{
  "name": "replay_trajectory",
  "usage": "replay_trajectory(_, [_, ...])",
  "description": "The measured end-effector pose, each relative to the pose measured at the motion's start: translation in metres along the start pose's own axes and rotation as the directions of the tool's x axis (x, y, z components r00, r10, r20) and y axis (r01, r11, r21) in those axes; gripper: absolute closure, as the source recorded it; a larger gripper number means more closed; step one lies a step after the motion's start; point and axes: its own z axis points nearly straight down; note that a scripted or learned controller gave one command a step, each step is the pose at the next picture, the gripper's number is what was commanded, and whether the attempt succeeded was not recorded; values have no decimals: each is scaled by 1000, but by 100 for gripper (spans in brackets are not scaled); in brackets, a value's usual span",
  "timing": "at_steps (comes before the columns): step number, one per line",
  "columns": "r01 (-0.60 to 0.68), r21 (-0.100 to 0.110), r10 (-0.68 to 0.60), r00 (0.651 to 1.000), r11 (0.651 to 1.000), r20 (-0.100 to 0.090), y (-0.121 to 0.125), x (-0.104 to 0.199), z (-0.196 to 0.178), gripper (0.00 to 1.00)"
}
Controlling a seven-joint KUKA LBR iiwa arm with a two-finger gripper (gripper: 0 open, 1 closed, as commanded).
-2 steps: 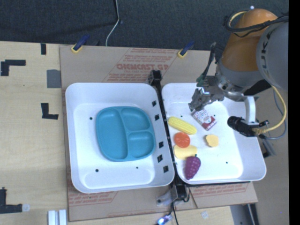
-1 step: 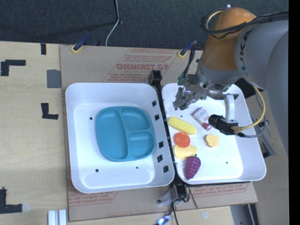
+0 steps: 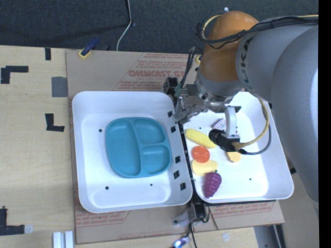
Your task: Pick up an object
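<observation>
Your gripper (image 3: 179,110) hangs at the right bin's (image 3: 269,187) inner edge, near the toy corn cob (image 3: 196,137); you cannot tell its grip.

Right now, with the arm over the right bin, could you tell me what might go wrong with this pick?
1. The gripper hangs by the rim between the bins, so descending may strike the wall of the right bin instead of an object.
2. The yellow corn, orange ball, yellow piece and purple grapes lie packed by that wall; a grasp may catch two or knock neighbours.
</observation>
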Motion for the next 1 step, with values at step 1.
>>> replay_trajectory(1, [2,-2,-2,1000,1000,-1,2,57,-7,100])
